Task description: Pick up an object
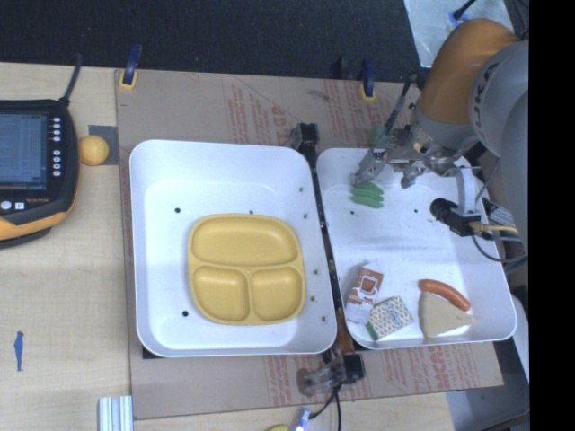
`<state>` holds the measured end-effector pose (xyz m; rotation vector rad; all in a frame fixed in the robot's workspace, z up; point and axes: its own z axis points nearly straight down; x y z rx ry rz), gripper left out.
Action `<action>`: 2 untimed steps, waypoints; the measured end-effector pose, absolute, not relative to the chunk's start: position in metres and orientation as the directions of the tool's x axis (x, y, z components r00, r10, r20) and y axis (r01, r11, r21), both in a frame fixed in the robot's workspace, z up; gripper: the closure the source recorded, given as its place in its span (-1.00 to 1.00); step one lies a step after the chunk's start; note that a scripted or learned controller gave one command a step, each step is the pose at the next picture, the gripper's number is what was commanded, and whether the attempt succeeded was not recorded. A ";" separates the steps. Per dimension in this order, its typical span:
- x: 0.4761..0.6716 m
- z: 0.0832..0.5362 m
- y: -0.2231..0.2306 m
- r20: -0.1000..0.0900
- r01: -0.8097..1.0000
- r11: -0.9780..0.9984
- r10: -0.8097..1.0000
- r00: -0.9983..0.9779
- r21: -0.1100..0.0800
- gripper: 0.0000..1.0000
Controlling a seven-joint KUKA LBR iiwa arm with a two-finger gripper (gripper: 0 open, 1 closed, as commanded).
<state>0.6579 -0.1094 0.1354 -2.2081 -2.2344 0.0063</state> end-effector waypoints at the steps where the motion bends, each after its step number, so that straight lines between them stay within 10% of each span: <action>1: 0.656 0.091 -0.095 -0.001 1.000 0.005 1.000 -0.005 -0.005 -1.00; 2: 0.657 0.145 -0.160 -0.001 1.000 0.001 1.000 -0.001 -0.001 -1.00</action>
